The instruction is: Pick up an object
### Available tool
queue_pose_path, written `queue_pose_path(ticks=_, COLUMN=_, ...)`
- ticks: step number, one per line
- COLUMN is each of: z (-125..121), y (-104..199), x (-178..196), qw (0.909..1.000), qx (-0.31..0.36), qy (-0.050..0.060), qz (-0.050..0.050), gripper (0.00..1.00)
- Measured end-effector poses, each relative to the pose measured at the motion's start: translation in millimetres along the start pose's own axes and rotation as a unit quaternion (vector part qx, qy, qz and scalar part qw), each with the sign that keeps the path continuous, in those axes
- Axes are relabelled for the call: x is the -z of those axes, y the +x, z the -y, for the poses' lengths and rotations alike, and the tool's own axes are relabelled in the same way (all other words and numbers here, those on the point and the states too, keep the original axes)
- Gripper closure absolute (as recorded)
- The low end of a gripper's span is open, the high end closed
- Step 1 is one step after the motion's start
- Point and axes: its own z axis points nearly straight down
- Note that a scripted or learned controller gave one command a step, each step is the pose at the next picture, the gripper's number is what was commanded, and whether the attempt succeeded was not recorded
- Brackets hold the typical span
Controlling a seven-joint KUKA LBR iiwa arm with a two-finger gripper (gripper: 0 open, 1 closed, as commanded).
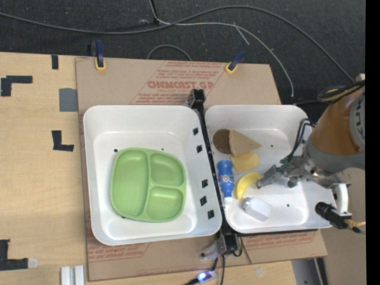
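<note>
My gripper (267, 179) sits low in the right bin (273, 114), its tip just beside the banana (246, 184), a short, curved, bright yellow fruit near the bin's middle. How my fingers stand, I cannot tell. Round the banana it's crowded: blue bottle (225, 177) to its left along the wall, yellow block (246, 161) and brown cone (236, 141) behind, white object (256, 209) in front. Bare floor lies toward the bin's far right corner. The left bin (98, 126) holds a green divided plate (148, 184).
</note>
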Motion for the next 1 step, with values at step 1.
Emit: queue_pose_path(ticks=1, z=-1.4, y=-0.1, x=13.4, qw=1.0, qx=0.0, qy=-0.002, qz=0.001, gripper=1.0)
